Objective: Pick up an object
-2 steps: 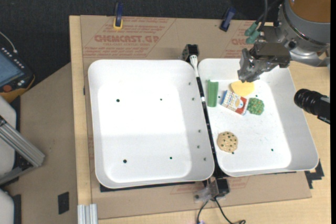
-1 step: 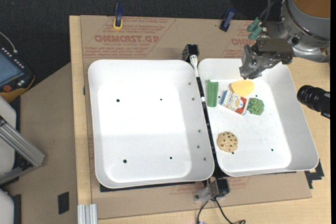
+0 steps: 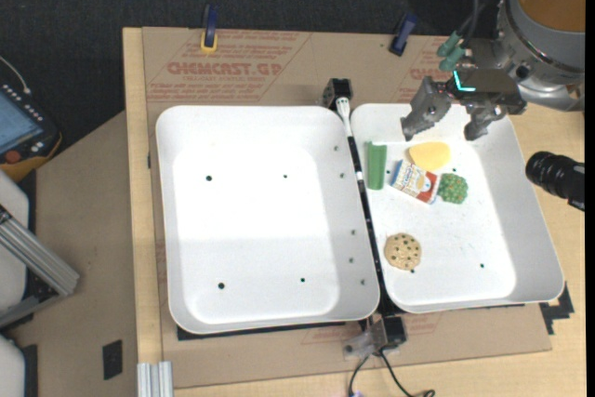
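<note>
The right bin holds several small items. A green block lies near its left wall, with a red, white and blue carton beside it. A yellow piece sits just behind the carton, and a green broccoli to the carton's right. Nearer the front lies a round cookie. My gripper hangs above the bin's back part, over the yellow piece, open with its two fingers spread and nothing between them.
The left bin stands beside the right one on a cardboard sheet. Blue clamps pin the cardboard at the back. A black clip sits at the bins' back junction.
</note>
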`<state>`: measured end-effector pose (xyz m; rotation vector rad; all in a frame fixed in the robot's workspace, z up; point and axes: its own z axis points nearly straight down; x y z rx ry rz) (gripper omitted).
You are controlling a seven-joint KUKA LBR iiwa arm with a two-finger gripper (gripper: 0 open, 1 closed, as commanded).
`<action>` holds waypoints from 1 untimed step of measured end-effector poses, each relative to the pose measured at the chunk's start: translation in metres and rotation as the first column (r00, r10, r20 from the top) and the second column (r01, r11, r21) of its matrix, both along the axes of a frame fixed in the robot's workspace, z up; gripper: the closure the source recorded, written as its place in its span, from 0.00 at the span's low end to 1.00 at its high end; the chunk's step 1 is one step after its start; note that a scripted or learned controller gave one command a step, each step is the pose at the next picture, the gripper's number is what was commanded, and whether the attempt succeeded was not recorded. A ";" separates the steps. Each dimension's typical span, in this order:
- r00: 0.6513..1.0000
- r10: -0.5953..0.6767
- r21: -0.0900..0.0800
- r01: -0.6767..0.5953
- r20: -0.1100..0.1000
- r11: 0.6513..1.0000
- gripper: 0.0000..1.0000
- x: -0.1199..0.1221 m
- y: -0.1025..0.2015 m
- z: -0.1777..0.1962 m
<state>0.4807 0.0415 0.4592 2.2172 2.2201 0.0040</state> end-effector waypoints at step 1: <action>1.000 0.000 0.000 0.000 0.004 1.000 1.00 0.001 0.000 0.011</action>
